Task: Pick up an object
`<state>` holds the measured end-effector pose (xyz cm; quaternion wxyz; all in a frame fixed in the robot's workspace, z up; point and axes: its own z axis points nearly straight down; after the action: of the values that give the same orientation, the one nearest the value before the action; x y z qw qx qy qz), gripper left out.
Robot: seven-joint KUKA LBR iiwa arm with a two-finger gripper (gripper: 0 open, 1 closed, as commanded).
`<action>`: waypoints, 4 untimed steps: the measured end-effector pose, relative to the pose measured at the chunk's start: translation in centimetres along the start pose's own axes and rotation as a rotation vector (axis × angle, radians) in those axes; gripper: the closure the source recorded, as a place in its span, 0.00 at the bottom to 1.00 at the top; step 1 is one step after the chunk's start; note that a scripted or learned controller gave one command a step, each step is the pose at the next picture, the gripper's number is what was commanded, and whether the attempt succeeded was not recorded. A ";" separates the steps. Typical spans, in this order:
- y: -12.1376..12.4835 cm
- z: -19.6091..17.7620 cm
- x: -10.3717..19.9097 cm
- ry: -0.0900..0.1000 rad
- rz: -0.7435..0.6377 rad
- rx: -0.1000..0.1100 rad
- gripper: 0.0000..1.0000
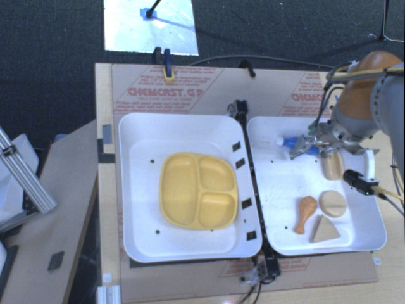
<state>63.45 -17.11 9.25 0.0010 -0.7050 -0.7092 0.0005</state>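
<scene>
Camera view. Grey arm reaching in from the right edge of the frame, wrist low over the upper part of the right bin. Jaws poised at a small blue-and-white object near that bin's upper left corner, close enough to look like touching; cannot tell whether apart or together, nor whether anything sits between them.

Judged as the approach to a grasp on the blue piece. To do it well: centre over its body rather than its white tip, come straight down, and close across the narrow side. Keep clear of the bin wall and the centre divider just to the left, since a sideways nudge would likely push the piece into the corner.

Just below the wrist, a tan cylinder lying near the jaws; likely to be knocked on descent or lift. Further down the frame, well apart from the blue piece: an orange-brown drumstick, a round tan disc and a pale wedge, clustered close together. A black cable fitting hanging off the wrist above the disc; mind snagging.

In the left bin, a yellow divided plate, out of the way. Both bins on the counter.
</scene>
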 end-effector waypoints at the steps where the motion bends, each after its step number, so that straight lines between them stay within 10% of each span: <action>1: 0.1 0.7 0.1 -0.001 -0.001 -0.005 0.00; 2: 0.2 -0.5 0.1 -0.002 -0.002 -0.008 1.00; 4: 0.1 -10.6 1.4 -0.002 0.000 -0.010 1.00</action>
<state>63.54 -15.68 19.89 -0.0032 -0.7049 -0.7093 -0.0022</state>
